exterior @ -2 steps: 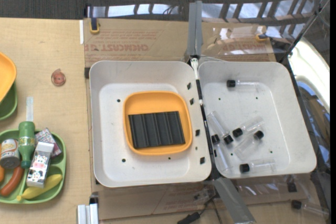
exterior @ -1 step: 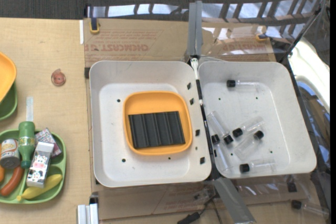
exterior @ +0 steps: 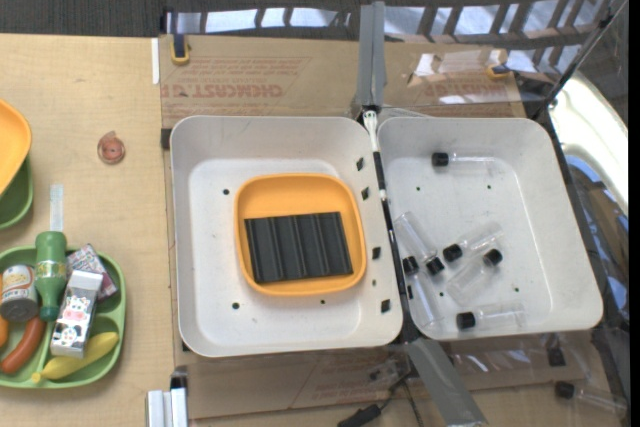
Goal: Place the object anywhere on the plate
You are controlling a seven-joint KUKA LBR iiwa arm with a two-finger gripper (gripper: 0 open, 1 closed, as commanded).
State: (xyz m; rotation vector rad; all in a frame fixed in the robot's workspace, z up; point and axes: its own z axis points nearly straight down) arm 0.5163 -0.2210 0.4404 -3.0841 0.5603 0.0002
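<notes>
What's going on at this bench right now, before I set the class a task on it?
Nothing is being handled at this moment. The left bin holds an orange plate with a dark ribbed slab on it. The right bin holds several clear vials with black caps, scattered loose. None of them is on the plate yet.

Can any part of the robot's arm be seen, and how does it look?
Perhaps. A smooth, pale, curved shape lies at the right edge, beside the right bin. Whether it belongs to the arm I cannot tell; it is too blurred for markings.
</notes>
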